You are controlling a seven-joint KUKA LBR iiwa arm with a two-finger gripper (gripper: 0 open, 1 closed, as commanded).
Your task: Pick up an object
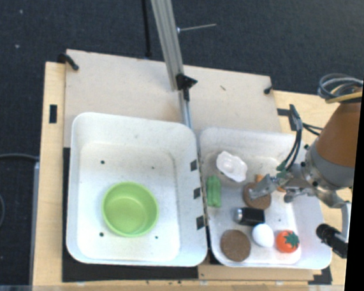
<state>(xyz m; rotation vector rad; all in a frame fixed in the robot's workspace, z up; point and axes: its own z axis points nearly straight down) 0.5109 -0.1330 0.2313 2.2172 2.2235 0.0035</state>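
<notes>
right white bin (299,258), gripper (265,183) low over brown disc (256,196), opening unclear

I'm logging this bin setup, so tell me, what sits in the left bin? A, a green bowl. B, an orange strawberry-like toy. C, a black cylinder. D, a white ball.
A: the green bowl lies in the left bin, while the other small items, such as the white ball, lie in the right bin.

no text, label or number can be read.
</notes>
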